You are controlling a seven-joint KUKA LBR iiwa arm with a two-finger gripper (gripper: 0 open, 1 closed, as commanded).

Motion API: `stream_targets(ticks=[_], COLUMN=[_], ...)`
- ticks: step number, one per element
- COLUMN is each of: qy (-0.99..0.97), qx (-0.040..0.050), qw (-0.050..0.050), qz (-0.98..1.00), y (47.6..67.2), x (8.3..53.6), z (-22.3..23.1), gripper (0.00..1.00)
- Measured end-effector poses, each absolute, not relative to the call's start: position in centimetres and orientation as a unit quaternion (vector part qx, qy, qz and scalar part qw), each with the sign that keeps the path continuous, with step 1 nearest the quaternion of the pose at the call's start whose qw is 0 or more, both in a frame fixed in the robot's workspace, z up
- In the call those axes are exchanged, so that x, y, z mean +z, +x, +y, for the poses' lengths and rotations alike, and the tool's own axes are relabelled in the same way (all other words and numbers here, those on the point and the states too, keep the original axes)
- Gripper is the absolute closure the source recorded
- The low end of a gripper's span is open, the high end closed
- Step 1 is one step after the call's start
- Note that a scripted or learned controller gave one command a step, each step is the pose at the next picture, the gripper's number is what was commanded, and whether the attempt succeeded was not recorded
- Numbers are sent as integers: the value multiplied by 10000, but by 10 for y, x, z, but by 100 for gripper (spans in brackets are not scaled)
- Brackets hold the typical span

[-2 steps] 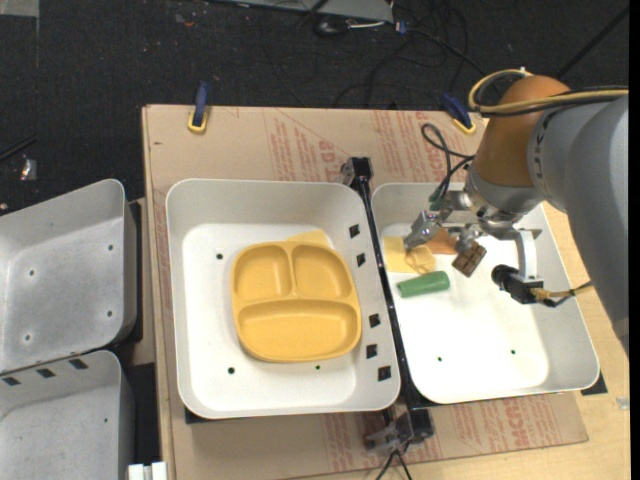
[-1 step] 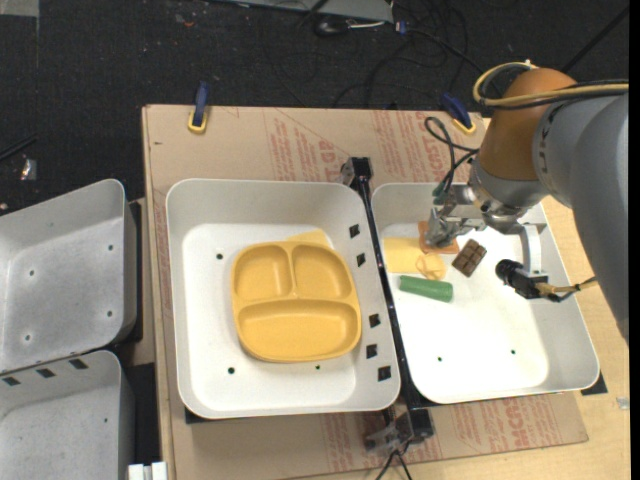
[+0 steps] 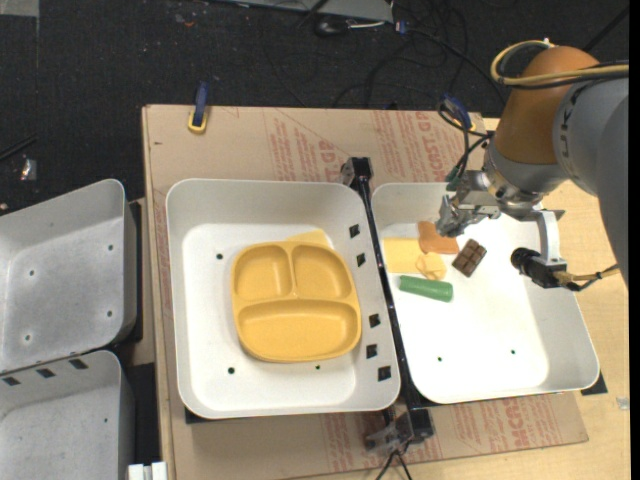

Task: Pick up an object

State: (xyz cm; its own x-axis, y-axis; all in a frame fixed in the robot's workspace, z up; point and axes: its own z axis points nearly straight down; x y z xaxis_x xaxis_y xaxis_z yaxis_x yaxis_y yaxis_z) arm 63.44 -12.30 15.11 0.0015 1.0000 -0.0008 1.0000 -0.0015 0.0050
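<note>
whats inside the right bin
In the right bin: a green stick, a brown block, yellow pieces and an orange piece, partly covered by the pincer.

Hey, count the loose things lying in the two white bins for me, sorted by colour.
Yellow: 3, the sectioned plastic tray, flat pale sheet, small chunk
Orange: 1, the block
Brown: 1, the chocolate-like rectangular piece
Green: 1, the cylinder
Total: 6

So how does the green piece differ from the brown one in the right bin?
The green piece is a long rounded stick lying nearly level; the brown piece is a short, flat block set at a tilt. The green piece lies lower in the view than the brown one. Both rest on the right bin floor.
</note>
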Motion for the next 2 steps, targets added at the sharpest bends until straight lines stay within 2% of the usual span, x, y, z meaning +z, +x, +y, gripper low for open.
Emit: stream_targets(ticks=[1, 2], qy=[7064, 7062], qx=[16, 18], qw=[23, 32], qz=[7078, 7080], y=[630, 637], x=[197, 252], z=[-119, -127], gripper=[100, 100])
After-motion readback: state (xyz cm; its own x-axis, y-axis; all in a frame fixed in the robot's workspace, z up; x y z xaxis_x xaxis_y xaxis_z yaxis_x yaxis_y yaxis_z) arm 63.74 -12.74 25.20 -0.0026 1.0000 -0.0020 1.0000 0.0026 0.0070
